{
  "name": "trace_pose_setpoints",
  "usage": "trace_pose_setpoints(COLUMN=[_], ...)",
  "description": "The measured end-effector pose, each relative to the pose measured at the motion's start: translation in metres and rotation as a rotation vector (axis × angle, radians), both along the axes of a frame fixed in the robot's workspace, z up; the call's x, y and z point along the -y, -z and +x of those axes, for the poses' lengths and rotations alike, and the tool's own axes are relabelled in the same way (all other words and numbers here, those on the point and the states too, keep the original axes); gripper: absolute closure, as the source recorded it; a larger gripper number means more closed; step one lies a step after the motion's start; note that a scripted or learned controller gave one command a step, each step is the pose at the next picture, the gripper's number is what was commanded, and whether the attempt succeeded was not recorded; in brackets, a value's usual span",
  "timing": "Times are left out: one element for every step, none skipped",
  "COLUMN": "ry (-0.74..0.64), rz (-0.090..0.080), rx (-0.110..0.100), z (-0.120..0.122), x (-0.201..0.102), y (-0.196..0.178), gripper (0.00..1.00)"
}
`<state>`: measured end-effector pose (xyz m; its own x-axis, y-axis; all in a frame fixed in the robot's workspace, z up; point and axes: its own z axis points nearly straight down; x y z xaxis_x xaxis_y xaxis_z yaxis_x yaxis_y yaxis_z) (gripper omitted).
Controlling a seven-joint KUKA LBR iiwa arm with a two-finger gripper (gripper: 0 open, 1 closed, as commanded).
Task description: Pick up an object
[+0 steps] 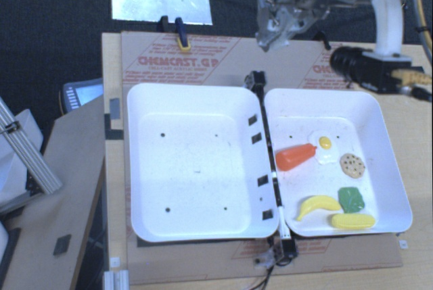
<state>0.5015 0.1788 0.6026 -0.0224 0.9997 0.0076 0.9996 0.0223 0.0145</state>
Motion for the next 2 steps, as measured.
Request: trace_pose_setpoints(ry=[-0.002,-0.004], rz=[0.001,0.002], rx=[0.002,0.004], z=[0.0,0.0], x=[0.0,0.001], y=[-0.011,-0.022], gripper=[1.0,1.0])
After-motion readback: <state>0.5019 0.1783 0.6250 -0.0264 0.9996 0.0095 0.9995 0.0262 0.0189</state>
